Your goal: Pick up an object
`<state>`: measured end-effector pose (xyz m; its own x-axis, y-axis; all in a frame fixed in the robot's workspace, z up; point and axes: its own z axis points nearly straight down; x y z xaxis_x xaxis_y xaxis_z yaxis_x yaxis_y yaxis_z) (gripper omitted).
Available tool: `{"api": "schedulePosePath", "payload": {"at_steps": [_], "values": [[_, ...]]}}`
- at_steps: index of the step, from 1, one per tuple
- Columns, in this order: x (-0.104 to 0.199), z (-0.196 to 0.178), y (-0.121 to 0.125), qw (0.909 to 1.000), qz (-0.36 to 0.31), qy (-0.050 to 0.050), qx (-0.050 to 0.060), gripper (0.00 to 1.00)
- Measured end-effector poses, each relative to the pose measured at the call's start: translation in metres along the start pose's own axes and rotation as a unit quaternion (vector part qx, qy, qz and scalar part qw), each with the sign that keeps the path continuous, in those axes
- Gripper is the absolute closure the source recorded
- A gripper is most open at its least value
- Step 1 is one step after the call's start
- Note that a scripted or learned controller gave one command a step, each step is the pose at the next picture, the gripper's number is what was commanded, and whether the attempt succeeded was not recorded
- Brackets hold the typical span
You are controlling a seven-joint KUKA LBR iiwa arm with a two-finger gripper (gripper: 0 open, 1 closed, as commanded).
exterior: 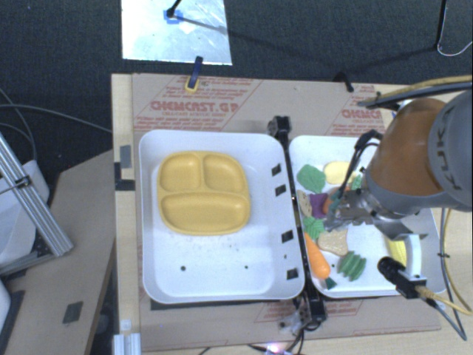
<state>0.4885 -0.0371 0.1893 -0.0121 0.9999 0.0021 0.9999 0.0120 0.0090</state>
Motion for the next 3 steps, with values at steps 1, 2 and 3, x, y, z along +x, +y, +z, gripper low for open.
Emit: {"api": "schedulePosePath", "payload": {"at_steps": [1, 2, 3], "values": [[0.065, 0.005, 0.009, 1.0000, 0.000, 0.000, 0.004, 1.00], [0.108, -0.210, 0.003, 1.0000, 0.001, 0.002, -0.005, 1.00], [0.106, -0.201, 0.002, 1.0000, 0.003, -0.001, 0.003, 0.00]]}}
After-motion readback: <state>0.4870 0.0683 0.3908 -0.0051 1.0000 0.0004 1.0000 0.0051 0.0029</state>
